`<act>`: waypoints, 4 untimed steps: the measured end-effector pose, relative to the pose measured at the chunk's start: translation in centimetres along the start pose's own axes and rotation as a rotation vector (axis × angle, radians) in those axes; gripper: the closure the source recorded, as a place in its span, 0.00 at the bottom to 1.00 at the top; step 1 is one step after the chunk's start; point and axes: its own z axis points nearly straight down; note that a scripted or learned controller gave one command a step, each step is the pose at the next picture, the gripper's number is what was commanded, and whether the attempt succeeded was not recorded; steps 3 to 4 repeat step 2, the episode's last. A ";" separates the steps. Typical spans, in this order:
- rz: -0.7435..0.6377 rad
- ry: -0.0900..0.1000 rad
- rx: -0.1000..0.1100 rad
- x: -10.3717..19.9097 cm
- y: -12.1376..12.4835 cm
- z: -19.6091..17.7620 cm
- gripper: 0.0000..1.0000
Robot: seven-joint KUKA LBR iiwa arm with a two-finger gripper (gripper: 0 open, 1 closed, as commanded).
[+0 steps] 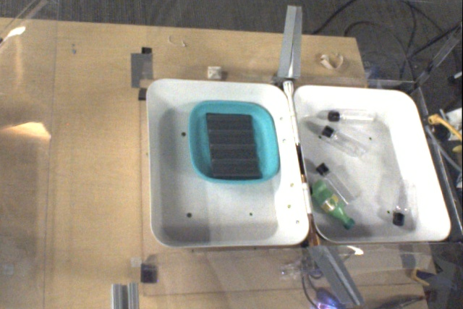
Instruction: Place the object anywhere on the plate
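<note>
A teal square plate with rounded corners lies in the upper part of the left white bin. A dark grey ribbed rectangular object rests flat on the plate's middle, inside its rim. In the right white bin a small green bottle lies on its side near the lower left corner. Several clear vials with black caps lie there too: one at the top, one just below it, one by the green bottle, and one at the lower right.
A grey metal post stands behind the seam between the bins. Small brackets sit on the wooden bench around the left bin. Cables run over the floor at the upper right.
</note>
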 end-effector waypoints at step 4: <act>-0.002 0.000 0.002 2.8 -7.7 10.7 0.00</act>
